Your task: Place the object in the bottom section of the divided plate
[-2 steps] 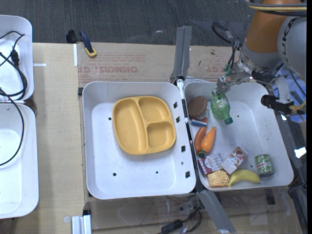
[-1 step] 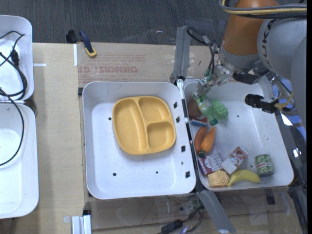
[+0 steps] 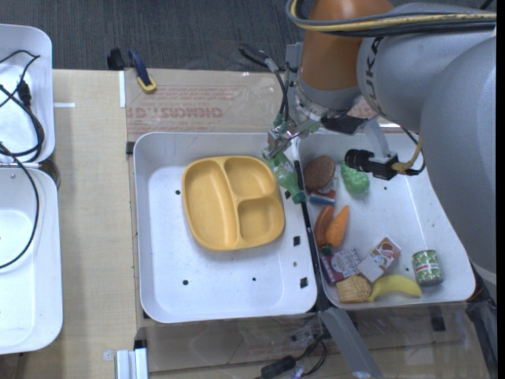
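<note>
**Gripper at the rim between the bins, green item at its tip**

The arm (image 3: 410,61) is seen entering from the right, with its orange band high in the view. The gripper (image 3: 278,144) is positioned above the shared rim of the two bins, near their far edge. A green object (image 3: 287,178) is seen directly below the fingertips, lying across or just over the divider between the bins. Whether it is pinched between the fingers or only lies under them cannot be told; the finger opening is hidden by the wrist hardware and by glare.

The yellow divided plate (image 3: 233,201) is set in the left bin (image 3: 162,267), towards its right side, with one long section on the left and two smaller sections on the right. The green object is close beside the plate's upper right corner, but no part of it is seen inside any section.

In the right bin (image 3: 442,212) the following are recorded: a brown round item (image 3: 319,173) and a light green item (image 3: 356,180) near the far end, a carrot (image 3: 336,227) at mid-bin against the divider, and, at the near end, a small carton (image 3: 384,254), a cracker (image 3: 353,289), a banana (image 3: 397,287) and a green can (image 3: 427,267). The banana is touching the cracker.
</note>
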You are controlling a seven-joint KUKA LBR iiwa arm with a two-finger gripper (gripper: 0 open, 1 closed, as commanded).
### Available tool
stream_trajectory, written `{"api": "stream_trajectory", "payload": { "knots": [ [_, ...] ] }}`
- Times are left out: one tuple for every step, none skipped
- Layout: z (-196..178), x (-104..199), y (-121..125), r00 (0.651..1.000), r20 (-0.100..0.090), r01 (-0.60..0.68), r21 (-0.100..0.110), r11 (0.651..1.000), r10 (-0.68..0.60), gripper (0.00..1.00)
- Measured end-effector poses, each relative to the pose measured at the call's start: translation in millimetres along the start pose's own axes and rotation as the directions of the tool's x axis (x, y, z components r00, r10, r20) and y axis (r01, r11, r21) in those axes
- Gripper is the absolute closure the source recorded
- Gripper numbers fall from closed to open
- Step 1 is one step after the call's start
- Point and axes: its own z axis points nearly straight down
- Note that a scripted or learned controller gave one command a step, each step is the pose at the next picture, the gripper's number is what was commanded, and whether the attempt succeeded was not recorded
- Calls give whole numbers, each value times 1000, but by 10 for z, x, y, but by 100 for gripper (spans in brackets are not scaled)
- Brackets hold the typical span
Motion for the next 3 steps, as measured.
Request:
{"api": "stream_trajectory", "payload": {
  "knots": [
    [472,609,370,999,0,36,1,999,-36,100],
    [132,1450,148,974,0,-228,3,974,228,100],
    [133,1447,148,973,0,-229,3,973,229,0]
  ]
}}
